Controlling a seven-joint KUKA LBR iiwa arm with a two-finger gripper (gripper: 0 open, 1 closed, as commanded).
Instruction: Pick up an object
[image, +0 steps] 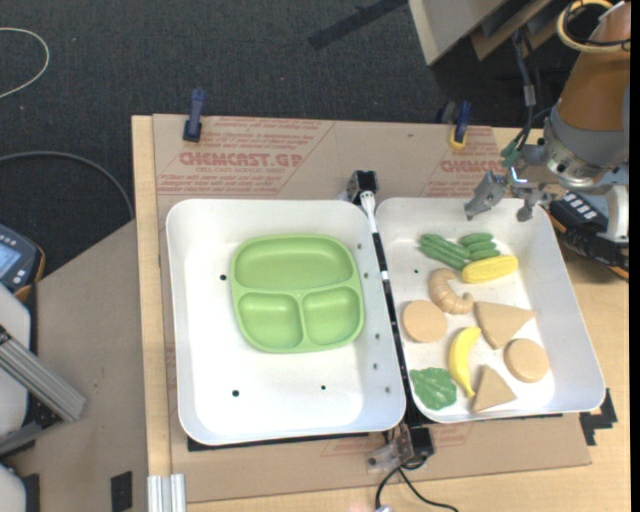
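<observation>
The hand (505, 198) hangs over the far edge of the right bin (575, 300), its two fingers spread apart with nothing between them. The arm (595, 90) is cut off at the upper right, so its upper links cannot be made out.

The right bin carries the loose items: green bean pods (455, 247), a yellow corn cob (489, 268) touching them, a tan curled piece (449, 289), a round tan disc (424, 322), a tan wedge (504, 322), a second disc (526, 360), a banana (462, 358), a green leafy piece (433, 387) and another tan wedge (492, 390) at the near rim. The banana partly overlaps the near wedge; exact contact is hard to judge.

The left bin (190, 300) holds a green divided tray (297, 291), lying flat.

Both bins rest on a brown board (160, 200) on the table.
</observation>
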